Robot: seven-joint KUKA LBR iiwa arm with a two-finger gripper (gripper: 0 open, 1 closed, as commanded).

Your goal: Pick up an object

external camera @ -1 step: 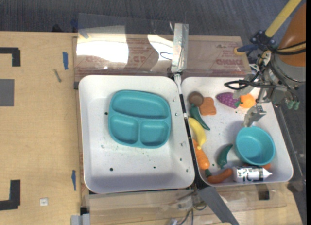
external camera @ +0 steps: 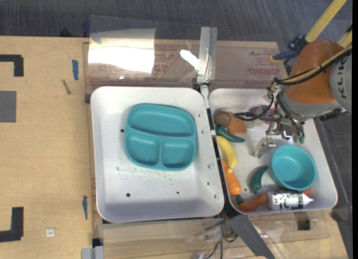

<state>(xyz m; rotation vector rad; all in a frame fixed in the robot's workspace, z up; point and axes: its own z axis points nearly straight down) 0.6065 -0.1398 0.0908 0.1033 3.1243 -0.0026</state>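
Note:
The right bin [external camera: 329, 180] holds several small items. Along its left wall lie a brown lump [external camera: 223, 118], a green piece [external camera: 231, 135], a yellow banana [external camera: 227, 150] and an orange carrot [external camera: 232, 182]. A teal bowl [external camera: 292, 166] stands at the right, with a dark green cup [external camera: 258, 178] beside it. A white bottle [external camera: 290, 200] and a red sausage [external camera: 254, 201] lie at the front. My gripper [external camera: 267, 145] hangs low in the bin's middle, just left of the bowl's rim and right of the banana. I see nothing held in it.
The left bin [external camera: 106, 157] carries a teal divided plate [external camera: 161, 136]. A clear plastic sheet [external camera: 145, 56] and a metal post [external camera: 206, 53] stand behind the bins. The arm's orange band [external camera: 316, 79] hangs over the right bin's back corner.

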